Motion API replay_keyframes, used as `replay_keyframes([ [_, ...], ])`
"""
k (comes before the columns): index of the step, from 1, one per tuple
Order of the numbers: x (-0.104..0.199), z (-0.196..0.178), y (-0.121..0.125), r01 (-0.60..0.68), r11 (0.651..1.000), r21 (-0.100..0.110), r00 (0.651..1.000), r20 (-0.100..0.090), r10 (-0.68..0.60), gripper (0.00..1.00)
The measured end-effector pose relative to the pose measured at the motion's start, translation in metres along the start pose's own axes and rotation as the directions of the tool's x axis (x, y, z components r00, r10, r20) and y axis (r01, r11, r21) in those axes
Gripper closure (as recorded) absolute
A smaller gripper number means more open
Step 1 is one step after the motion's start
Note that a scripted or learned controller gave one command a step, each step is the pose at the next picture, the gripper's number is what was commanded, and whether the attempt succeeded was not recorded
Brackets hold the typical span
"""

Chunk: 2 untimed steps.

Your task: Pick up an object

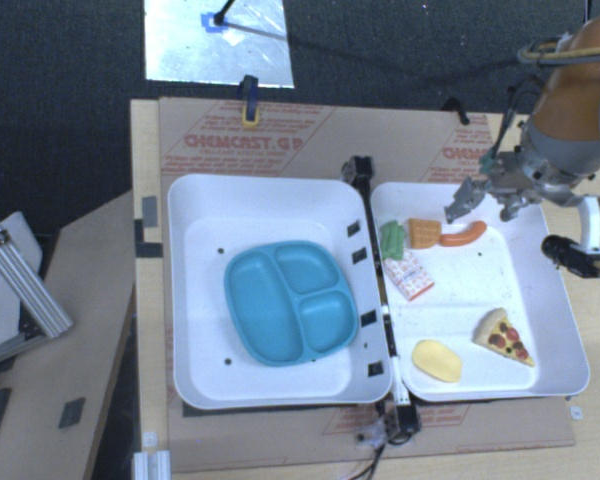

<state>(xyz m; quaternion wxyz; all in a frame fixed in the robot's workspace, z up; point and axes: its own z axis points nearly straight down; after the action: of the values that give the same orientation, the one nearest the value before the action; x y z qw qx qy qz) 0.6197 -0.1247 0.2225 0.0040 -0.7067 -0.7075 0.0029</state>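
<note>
End effector [475, 200] hovers apart, holding nothing; sausage [460, 235] lies just below it, untouched. Pickup not yet done; grasp and lift remain.

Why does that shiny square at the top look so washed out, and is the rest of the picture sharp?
In the camera view, the silvery sheet beyond the bench catches glare, so it reads pale and streaky. The white bins look evenly lit, with soft shadows under the blue divided plate. The pizza slice and sausage are fairly crisp; the gripper is slightly soft and grainy.
</note>
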Motion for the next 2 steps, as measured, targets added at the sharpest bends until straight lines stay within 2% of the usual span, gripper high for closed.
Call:
replay_keyframes([
  [1, 0.0, -0.007, 0.002, 0.002, 1.0, -0.011, 1.0, 0.002, -0.002, 0.0],
  [2, -0.002, 0.056, 0.002, 0.0, 1.0, -0.007, 1.0, 0.001, 0.0, 0.0],
])
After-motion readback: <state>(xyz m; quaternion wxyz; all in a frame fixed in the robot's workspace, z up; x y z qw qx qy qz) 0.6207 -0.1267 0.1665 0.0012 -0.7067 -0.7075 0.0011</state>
